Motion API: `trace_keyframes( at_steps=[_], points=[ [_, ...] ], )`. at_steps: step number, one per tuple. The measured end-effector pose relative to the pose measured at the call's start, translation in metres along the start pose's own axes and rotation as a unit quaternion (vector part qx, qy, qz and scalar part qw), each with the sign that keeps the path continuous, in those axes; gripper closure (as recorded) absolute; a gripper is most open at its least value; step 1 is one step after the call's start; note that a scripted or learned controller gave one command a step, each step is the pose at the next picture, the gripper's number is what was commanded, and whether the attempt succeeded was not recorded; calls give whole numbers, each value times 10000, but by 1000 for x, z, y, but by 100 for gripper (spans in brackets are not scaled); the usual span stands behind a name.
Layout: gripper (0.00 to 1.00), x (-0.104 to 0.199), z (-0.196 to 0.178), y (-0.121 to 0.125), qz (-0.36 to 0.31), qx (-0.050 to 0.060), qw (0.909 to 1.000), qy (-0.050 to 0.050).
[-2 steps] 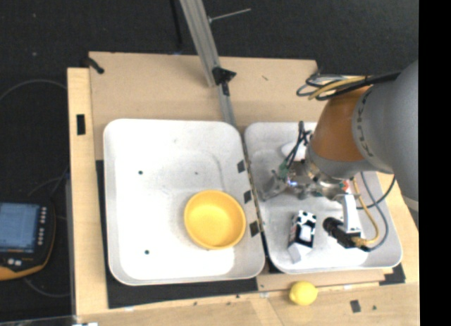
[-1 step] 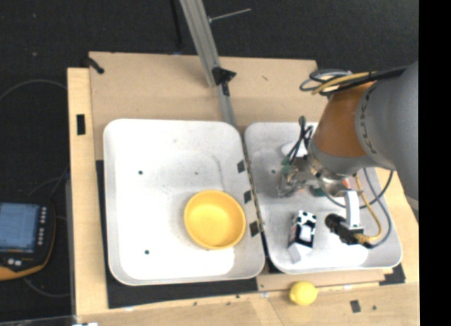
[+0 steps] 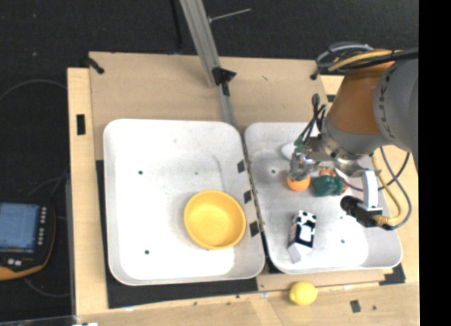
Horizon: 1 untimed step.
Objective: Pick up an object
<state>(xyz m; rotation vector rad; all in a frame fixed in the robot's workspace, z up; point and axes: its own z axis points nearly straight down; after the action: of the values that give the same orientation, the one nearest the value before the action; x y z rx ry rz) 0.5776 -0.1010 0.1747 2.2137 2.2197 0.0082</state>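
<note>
Two white bins sit side by side on the bench (image 3: 162, 92), and the right bin (image 3: 352, 251) serves as the landmark for the rest. Over its upper middle, the end effector (image 3: 303, 166) reaches down from the grey and orange arm (image 3: 359, 106). It stands directly above a small orange ball (image 3: 298, 183), which lies on the bin floor; whether they touch cannot be told from this slant. How the end effector is set, wide or narrow, cannot be told either, since the wrist and cables hide that part. Just beside the ball, toward the bin's right wall, lies a dark green object (image 3: 325, 186). Nearer the bin's front edge, in its middle, rests a black and white block (image 3: 301, 234). Outside the bin, just past its front rim, a yellow lemon (image 3: 303, 293) sits on the bench. Across the bin's left wall, the left bin (image 3: 141, 148) holds a yellow bowl (image 3: 214, 219) in its front right part.
</note>
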Motion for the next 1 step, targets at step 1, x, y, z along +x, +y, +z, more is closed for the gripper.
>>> trace_keyframes(
  at_steps=[1],
  points=[
    [100, -5, -60, -2, 0, 23, 10000, -3]
  ],
)
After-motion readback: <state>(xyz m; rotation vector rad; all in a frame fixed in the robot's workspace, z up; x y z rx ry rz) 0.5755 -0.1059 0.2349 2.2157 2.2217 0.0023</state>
